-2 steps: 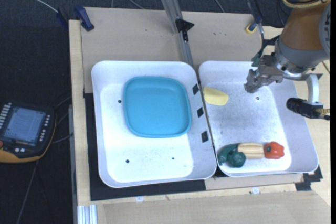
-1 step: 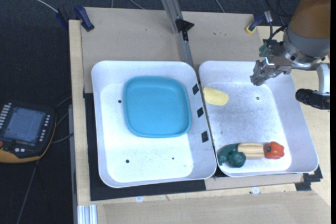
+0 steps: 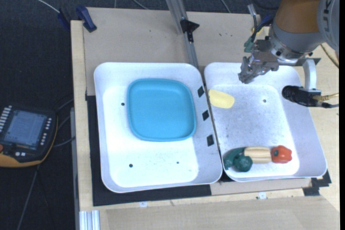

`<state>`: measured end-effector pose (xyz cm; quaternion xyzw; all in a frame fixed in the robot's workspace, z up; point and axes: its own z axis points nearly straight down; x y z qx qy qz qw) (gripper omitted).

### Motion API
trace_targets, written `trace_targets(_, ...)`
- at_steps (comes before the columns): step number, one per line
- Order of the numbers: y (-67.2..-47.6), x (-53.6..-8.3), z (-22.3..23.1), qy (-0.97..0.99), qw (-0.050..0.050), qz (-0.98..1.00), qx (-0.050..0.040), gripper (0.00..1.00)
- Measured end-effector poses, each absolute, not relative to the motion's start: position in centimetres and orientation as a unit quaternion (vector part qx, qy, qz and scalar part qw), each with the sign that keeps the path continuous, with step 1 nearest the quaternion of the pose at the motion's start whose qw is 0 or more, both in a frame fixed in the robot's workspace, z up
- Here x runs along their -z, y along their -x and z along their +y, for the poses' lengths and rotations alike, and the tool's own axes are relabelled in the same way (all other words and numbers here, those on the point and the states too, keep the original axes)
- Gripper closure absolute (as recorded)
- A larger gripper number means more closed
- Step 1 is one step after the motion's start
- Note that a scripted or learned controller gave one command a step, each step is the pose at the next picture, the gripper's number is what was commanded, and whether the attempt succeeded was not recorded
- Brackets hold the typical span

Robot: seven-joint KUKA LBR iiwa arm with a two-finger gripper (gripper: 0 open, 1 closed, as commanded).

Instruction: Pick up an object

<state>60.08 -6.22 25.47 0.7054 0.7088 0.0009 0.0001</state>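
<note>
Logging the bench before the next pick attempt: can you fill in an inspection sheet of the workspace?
Surface: pale wooden bench bearing a left bin and a right bin, both white and shallow.
Job's things: right bin holds a yellow piece near its far left, and a green item, tan piece and red item along its near edge.
Clutter: blue tray in the left bin.
Grippers: claw over the right bin's far edge, nothing seen in it.
Cables: loops on the dark floor beyond the bench.
Surroundings: handheld control pendant on the floor, left.
</note>
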Motion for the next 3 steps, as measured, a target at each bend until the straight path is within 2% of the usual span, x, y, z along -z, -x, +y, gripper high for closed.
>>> trace_targets(1, -61.9, -24.6, -0.8, -0.705, -0.001, 0.709, -0.0004, 1.0)
trace_targets(2, -61.8, -25.0, 4.2, -0.705, 0.0, 0.709, -0.0007, 1.0)
trace_targets(3, -62.9, -23.3, 8.8, -0.706, -0.001, 0.708, 0.0, 1.0)
